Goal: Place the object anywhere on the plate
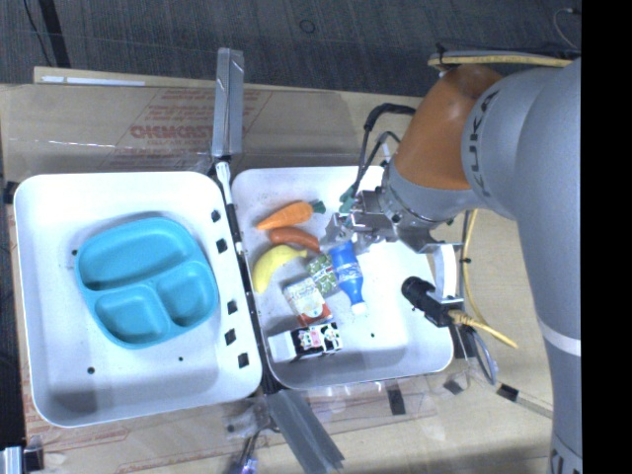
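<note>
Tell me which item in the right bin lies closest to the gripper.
The blue bottle. Its upper end sits just under the gripper, while the carrot, banana and black-and-white carton lie farther left or lower.

From my remote station I judge this a robotics lab or test cell. Two shallow white bins (59, 363) sit side by side on flattened printed cardboard (148, 117), clipped together with metal brackets (229, 97). A grey industrial arm (523, 146) with loose cabling (484, 329) reaches in. Dark carpet (296, 18) lies beyond. Toy food items (291, 215) and a blue divided plate (148, 279) serve as test articles.
</note>
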Controlling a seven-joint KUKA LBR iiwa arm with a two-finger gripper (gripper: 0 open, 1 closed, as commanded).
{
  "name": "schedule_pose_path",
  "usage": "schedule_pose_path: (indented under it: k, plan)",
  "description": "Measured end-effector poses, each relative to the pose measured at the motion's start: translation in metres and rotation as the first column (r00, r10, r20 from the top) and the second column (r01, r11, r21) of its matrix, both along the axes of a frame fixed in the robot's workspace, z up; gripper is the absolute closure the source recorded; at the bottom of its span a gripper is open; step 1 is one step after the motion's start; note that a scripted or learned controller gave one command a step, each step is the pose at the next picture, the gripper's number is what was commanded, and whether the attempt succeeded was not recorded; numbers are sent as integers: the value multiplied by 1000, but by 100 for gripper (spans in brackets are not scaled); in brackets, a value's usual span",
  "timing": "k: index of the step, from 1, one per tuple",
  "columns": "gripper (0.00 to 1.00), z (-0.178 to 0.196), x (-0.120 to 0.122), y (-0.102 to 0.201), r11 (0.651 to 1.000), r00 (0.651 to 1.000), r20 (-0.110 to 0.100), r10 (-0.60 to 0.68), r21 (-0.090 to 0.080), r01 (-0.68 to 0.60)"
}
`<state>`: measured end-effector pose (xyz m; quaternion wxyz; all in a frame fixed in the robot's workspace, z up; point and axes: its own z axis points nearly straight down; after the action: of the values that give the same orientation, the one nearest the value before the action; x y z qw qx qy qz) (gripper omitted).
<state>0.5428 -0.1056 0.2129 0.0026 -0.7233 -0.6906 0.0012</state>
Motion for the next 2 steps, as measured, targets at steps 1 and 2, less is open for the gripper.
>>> schedule_pose_path:
  k: [1,2]
  plan:
    - [100,-17,-2,73,998,998,0,-55,-1,55]
    - [100,-22,-15,138,984,984,-1,177,0,-177]
